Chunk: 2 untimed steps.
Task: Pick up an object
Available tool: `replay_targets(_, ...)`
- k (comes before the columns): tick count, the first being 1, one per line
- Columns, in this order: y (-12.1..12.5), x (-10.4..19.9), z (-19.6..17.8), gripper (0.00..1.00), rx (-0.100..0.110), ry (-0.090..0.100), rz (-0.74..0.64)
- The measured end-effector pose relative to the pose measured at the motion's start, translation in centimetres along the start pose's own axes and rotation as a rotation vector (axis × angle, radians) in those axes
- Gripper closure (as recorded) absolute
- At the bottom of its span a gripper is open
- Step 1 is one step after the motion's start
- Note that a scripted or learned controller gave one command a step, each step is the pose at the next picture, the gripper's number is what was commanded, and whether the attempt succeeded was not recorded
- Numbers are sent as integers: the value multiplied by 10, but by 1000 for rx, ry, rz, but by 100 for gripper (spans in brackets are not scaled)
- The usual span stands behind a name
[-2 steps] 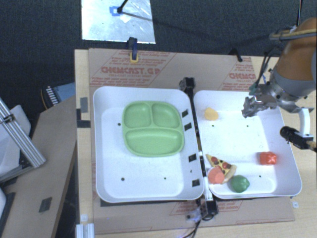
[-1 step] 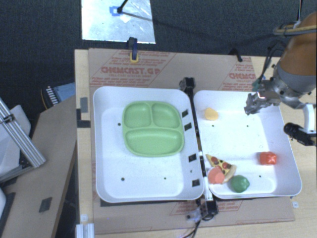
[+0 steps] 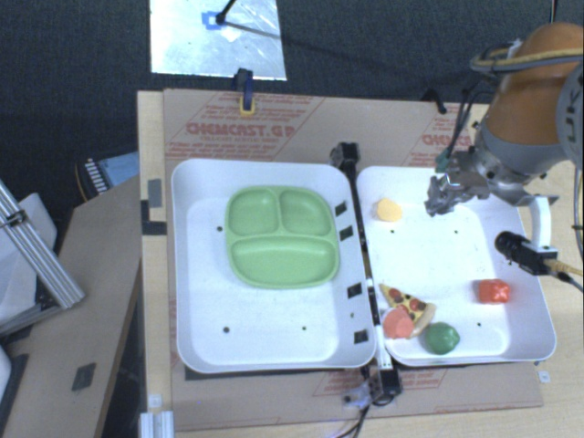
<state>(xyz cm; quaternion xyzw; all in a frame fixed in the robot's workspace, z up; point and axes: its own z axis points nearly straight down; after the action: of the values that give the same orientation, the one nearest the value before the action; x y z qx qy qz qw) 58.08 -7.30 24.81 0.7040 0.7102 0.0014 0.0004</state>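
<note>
Gripper: seen over the upper part of the right bin, pointing down towards the white floor; nothing is seen held in it.
Jaw state: cannot be told, since the tip is shown only as a small dark shape from above.
Arm: brought in from the right of the view, with the orange band just above the grey wrist.
Yellow toy: the object closest to the gripper, set just to its left on the bin floor near the dividing wall, and apart from the gripper; it is round, possibly a lemon.
Right bin: all the loose objects are held in it; its middle is bare.
Red block: placed towards the bin's right side, well below the gripper.
Pizza slice toy: laid near the lower left corner of the right bin, close to the dividing wall.
Pinkish-red round piece: set touching the lower edge of the pizza slice toy.
Green ball: placed just right of the pinkish-red round piece, near the bin's front wall.
Left bin: set beside the right bin, the two walls touching.
Green divided plate: laid flat in the upper middle of the left bin, with three compartments.
Cardboard sheet: spread under both bins, printed in red.
</note>
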Motion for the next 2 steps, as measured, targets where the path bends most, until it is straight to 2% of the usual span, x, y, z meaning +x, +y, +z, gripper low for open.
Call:
replay_targets(1, -21, 60, 7, 100, 3, 1, -1)
replay_targets(2, -35, 102, 18, 100, 3, 0, 0)
